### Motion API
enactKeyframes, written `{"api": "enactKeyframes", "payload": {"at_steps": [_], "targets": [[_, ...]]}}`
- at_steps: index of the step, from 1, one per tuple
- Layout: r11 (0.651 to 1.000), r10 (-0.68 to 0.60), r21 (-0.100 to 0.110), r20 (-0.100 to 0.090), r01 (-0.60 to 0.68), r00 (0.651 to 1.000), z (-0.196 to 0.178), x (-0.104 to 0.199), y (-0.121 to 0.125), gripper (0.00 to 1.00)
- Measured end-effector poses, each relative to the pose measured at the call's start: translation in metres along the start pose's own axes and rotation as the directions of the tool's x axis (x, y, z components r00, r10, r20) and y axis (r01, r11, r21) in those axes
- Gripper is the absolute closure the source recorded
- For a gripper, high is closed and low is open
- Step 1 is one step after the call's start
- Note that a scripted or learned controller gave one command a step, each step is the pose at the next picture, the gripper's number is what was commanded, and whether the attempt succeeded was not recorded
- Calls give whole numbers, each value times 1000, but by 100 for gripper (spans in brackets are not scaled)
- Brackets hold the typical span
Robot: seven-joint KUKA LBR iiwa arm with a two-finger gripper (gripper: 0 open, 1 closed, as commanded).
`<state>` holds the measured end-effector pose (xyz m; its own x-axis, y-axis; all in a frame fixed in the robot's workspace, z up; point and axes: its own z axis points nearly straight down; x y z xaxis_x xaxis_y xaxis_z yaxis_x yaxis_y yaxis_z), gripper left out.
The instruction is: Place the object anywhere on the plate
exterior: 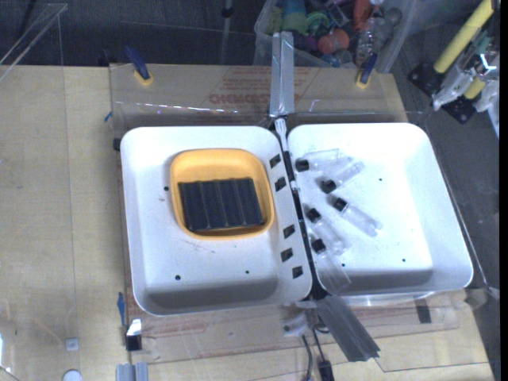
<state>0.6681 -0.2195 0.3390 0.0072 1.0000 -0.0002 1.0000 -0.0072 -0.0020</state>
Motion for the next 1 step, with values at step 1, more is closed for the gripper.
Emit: {"api": "enactKeyframes", "payload": {"at_steps": [1], "targets": [[999,44,-5,2,-44,999,-8,-1,0,0]]}}
